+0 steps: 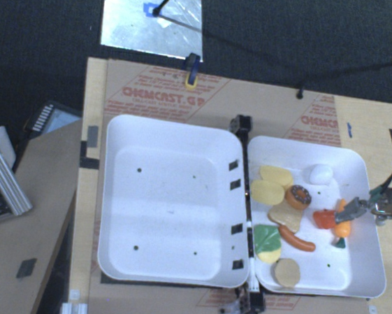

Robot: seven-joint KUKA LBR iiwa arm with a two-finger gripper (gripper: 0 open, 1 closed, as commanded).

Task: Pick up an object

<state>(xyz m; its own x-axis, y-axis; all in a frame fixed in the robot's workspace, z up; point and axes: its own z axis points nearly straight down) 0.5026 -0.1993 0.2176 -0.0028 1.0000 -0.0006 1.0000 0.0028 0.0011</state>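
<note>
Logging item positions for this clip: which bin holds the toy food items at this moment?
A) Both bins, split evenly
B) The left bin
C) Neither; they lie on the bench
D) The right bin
D: the toy food, such as the donut, sausage and white ball, all lies in the right bin, where the gripper reaches in beside the red piece.
</note>
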